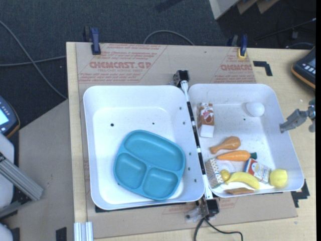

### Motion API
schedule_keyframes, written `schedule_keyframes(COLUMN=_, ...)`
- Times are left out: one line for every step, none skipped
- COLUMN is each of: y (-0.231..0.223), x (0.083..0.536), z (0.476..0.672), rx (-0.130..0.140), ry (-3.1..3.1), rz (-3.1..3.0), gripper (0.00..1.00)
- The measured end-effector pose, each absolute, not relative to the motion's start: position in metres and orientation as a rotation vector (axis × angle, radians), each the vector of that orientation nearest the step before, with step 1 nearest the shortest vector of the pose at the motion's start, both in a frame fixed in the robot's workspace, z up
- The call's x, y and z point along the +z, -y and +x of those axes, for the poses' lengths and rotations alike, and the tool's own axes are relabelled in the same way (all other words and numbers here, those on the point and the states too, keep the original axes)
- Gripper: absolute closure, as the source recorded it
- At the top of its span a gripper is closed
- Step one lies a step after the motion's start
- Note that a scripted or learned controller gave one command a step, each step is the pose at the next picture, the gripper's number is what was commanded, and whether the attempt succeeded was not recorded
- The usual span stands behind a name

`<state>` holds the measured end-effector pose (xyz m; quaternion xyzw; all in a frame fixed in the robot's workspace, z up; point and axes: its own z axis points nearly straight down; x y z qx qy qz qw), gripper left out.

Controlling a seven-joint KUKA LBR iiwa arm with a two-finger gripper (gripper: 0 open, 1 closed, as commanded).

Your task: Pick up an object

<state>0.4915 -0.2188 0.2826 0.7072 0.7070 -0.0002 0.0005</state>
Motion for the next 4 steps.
schedule_keyframes(y=0.138, x=0.137, z=0.507, rx=-0.007, ry=-2.241, rz=2.225, gripper=0.00)
schedule_keyframes(y=0.110, x=0.084, z=0.530, rx=0.002, ry=-2.229, rz=2.221, gripper=0.00)
schedule_keyframes(y=0.113, x=0.101, z=0.534, rx=0.015, ry=-2.213, rz=2.214, gripper=1.00)
schedule_keyframes(y=0.052, x=0.190, z=0.556, rx=0.014, ry=-2.226, rz=2.207, gripper=1.00)
